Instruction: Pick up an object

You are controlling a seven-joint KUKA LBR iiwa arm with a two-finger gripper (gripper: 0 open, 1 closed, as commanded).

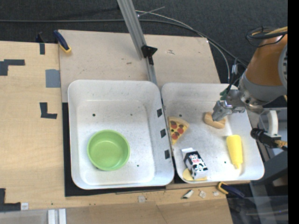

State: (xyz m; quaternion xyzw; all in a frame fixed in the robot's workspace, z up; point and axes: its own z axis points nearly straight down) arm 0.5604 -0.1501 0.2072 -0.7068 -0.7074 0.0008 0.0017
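Over the right bin (254, 171), the gripper (222, 112) is lowered just beside a tan bread-like piece (213, 121), apparently lined up for a grasp from above. Whether the fingers are spread or pressed together cannot be told, and nothing is seen pinched between them. A pizza slice (178, 129), a corn cob (234, 150) and a small carton (195, 163) are spread well apart, which leaves room for reaching. A green bowl (108, 150) is kept in the left bin (74, 97).
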